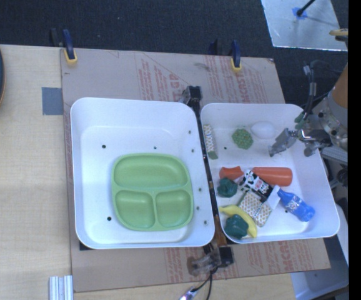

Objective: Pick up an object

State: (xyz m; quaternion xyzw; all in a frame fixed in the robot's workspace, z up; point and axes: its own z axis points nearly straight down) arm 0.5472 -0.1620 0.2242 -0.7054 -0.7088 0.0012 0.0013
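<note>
A green divided plate (152, 191) is seen lying flat in the left bin (87, 114), well apart from the clutter. In the right bin (327, 227), candidates are heaped: a green ball (242, 138), a white ball (263, 129), an orange carrot (269, 175), a blue bottle (296, 205). The gripper (283, 142) is held low beside the white ball; nothing is seen gripped, and its opening probably cannot be judged.

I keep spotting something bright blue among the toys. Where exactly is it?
The blue toy lies in the right-hand bin, near its front right corner, just below the orange cylinder's right end.
</note>
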